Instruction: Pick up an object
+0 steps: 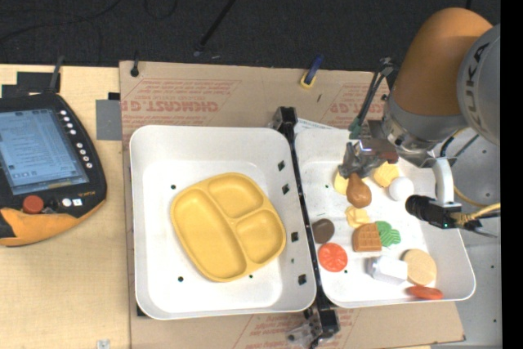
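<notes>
counter (73,274): two white bins, centre frame
left bin (155,176): yellow divided tray (226,225)
right bin (458,278): toy food cluster, right of centre
arm (445,78): upper right, reaching down-left
pincer (357,161): directly above brown drumstick-shaped toy (358,193), touching or nearly; spread or pressed, cannot tell
drumstick axis: roughly vertical in frame, just below pincer tip
neighbours: yellow pieces (386,173) just beside, crowding likely

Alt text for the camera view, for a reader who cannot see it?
The grey arm's end effector hangs low over small toy foods in the right white bin, just above a brown drumstick-shaped piece. The left white bin holds a yellow three-compartment plastic tray.
</notes>
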